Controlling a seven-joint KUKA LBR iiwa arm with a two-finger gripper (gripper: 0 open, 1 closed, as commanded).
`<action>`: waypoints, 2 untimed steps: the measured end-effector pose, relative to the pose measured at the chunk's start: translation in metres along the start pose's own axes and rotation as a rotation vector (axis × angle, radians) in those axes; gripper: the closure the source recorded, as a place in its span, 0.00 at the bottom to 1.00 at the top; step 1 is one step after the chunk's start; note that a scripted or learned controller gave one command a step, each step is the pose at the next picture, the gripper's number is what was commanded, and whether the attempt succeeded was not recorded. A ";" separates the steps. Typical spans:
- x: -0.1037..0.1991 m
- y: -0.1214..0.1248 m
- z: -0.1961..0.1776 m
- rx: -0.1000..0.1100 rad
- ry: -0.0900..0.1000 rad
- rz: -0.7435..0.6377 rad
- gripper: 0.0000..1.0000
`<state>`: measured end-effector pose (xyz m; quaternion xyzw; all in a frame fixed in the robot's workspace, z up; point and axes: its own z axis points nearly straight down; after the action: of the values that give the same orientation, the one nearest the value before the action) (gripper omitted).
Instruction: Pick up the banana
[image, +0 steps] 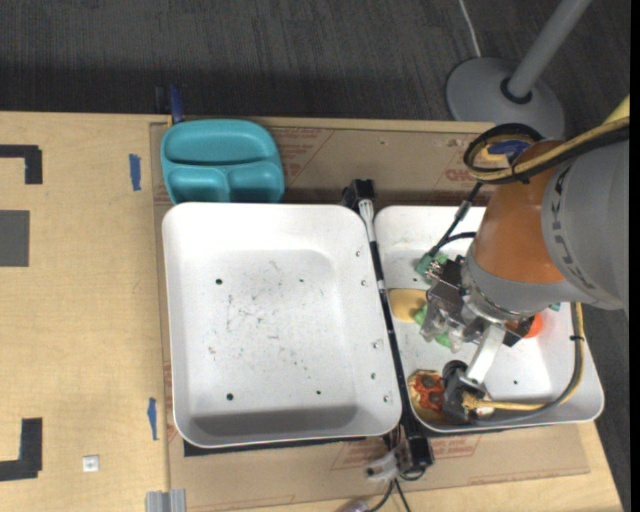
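At nine o'clock of the view lies the bare cardboard top of the bench (80, 300), marked with a few bits of black and blue tape. Toward eleven o'clock a teal divided tray (222, 160) sits just behind the left bin (190, 330), touching or nearly touching its far rim. That bin's white floor shows only faint scuffs and a few dark dots. Next comes the right bin (400, 232), set close alongside with a dark strip between the two. The banana (401, 303) shows as a pale yellow patch at nine o'clock of this bin, against its left wall, its right part hidden beneath the gripper (440, 322). The gripper hangs low over the bin's middle, just beside the fruit; whether it is open or closed, or has hold of anything, cannot be told from this angle. At seven o'clock of the right bin a small brown-and-orange thing (425, 384) lies in the corner, and at three o'clock a red-orange scrap (534, 323) peeks from under the wrist. The arm (580, 230), with its orange band and grey above it, covers much of the bin. At one o'clock a round grey stand base (485, 92) rests on the dark floor.
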<state>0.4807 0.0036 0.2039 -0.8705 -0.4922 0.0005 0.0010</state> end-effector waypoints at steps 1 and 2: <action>0.072 -0.018 0.072 -0.017 0.003 -0.125 1.00; 0.074 -0.020 0.073 -0.022 -0.001 -0.144 1.00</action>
<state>0.5014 0.0771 0.1306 -0.8328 -0.5534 -0.0048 -0.0088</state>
